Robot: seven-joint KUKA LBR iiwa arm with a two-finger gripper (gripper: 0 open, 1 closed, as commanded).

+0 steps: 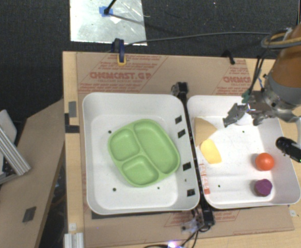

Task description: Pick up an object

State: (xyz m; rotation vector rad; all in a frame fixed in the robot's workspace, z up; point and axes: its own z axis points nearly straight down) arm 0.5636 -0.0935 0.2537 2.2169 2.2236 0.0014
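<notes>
The gripper hangs over the right bin, near its far edge; whether its jaws are open or closed cannot be told. Nothing is seen held. At its seven o'clock lie a tan wedge and a yellow block. At five o'clock sit an orange ball and a purple ball. The left bin holds a green divided plate.
</notes>
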